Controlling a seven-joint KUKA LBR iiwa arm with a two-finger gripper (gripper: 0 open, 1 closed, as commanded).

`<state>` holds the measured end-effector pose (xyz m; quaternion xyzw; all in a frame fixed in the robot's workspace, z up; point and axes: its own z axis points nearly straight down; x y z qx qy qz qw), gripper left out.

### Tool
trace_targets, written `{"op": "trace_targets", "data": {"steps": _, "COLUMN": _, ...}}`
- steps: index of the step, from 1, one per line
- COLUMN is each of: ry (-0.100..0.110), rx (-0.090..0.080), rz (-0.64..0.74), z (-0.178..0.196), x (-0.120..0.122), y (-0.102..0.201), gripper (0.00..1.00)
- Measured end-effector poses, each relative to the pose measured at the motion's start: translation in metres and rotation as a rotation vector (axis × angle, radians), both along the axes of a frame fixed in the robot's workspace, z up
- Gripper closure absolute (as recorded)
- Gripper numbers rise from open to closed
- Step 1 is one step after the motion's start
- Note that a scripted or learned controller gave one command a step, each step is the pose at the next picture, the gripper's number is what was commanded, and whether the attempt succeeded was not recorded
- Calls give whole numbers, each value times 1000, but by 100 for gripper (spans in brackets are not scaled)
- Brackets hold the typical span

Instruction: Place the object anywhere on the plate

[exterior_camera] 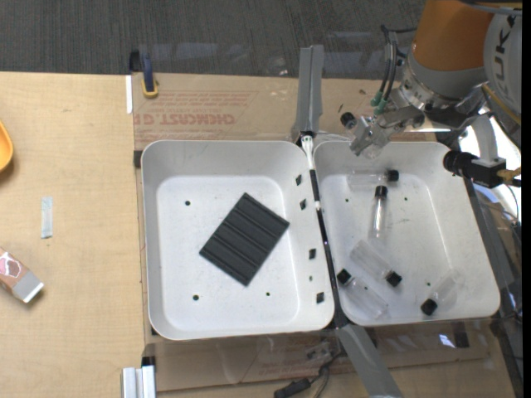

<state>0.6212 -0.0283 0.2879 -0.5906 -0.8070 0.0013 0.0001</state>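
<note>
A black ribbed rectangular plate (245,239) lies at an angle in the middle of the left bin (166,160). Several clear tubes with black caps lie in the right bin (473,222): one upright-looking tube (378,212) near the centre, one (372,177) toward the back, and others (370,264) along the front. My gripper (367,139) hangs over the back left corner of the right bin, above the rim and clear of the tubes. I see nothing held in it.
A grey metal post (310,89) rises between the bins at the back. On the wooden bench to the left lie a small grey strip (46,218) and a pink-and-grey block (18,276). A blue clamp (147,77) sits at the cardboard's back edge.
</note>
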Motion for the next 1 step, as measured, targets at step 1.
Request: {"op": "trace_targets", "data": {"steps": 1, "ry": 1, "rx": -1, "rz": 0, "z": 8, "x": 0, "y": -1, "gripper": 100}}
